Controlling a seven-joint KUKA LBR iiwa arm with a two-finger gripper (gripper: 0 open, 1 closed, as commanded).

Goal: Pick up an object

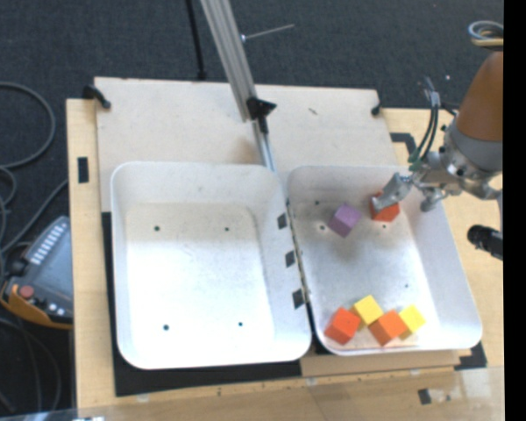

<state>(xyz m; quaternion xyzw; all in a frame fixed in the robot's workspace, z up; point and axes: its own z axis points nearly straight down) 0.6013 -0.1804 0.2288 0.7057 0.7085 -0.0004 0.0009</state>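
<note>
My gripper (403, 200) hangs over the far right part of the right bin (438, 261), below the grey arm with its orange band. A small red block (385, 210) sits right at the gripper's left tip; whether it is gripped or only touched is unclear. A purple block (343, 219) lies just left of it on the bin floor. Along the right bin's near edge lie an orange-red block (342, 324), a yellow block (367, 309), an orange block (389, 326) and another yellow block (411, 317).
The left bin (123, 235) stands beside the right one, divided from it by a shared wall with black clips (291, 257). A slanted metal rail (232, 51) rises behind the bins. Cables and a pendant (35, 274) lie off the bench's left.
</note>
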